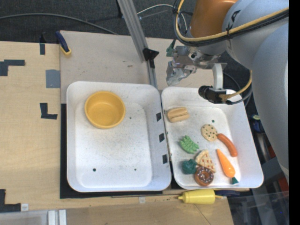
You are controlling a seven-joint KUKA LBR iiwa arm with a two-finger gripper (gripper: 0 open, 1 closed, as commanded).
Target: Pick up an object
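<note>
A pale wooden surface (pixel 28 139) with dark tape marks (pixel 46 110); dark carpet floor (pixel 70 6) beyond, crossed by a metal pole (pixel 133 25).

Robot arm (pixel 262 27) cut off at top and right edges; gripper (pixel 179 71) blurred, fingers unreadable; bin's (pixel 243 179) right rim partly hidden by arm.

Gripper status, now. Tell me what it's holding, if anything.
Gripper: above the far edge of the right bin, near its far left corner; open or closed cannot be told, and no object is visible in it.
</note>
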